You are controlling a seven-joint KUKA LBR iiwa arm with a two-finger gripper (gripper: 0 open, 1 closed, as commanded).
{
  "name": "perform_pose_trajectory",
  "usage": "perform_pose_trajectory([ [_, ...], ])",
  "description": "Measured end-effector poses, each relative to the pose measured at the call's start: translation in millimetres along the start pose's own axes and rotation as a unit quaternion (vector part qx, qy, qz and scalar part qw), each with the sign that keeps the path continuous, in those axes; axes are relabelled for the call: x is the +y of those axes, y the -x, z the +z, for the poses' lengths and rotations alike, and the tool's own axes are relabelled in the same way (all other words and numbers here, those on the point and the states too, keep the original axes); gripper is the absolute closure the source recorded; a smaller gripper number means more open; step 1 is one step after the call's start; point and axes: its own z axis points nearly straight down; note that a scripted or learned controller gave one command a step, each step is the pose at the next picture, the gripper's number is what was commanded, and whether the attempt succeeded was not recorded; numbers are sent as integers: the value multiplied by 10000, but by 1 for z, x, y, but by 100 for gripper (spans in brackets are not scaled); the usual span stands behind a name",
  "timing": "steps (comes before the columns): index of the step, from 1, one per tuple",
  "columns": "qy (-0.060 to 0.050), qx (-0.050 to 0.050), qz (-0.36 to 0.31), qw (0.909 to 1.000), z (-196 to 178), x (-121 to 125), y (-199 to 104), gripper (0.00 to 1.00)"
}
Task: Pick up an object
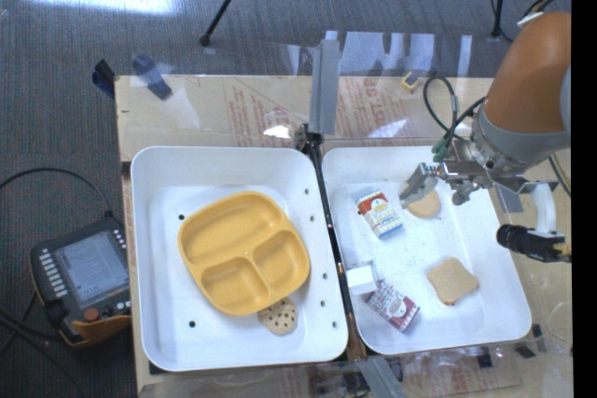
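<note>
Camera view: arm enters from 3 o'clock, orange band uppermost. The gripper [431,186] hangs low over the right bin [485,317], at about 1 o'clock within it. Its tip sits right at a small round tan piece [426,206], possibly touching; whether the jaws are apart or together cannot be told from this slant. Nothing is visibly held, so the pick is judged not yet done: closing and lifting remain. Likely target is that tan piece, but this is a guess. Right bin also holds a small red-and-white carton [380,212] at 10 o'clock, a toast slice [452,281] at 5 o'clock, and a red packet [392,305] at 7 o'clock. Left bin [154,294] holds a yellow divided plate [243,252] at centre, with a cookie [279,318] just beside it at 6 o'clock, partly tucked under its rim.
</note>
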Motion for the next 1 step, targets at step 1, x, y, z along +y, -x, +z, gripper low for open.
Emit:
perform_pose_trajectory([
  [1,9,1,-665,9978,133,63,11,0],
])
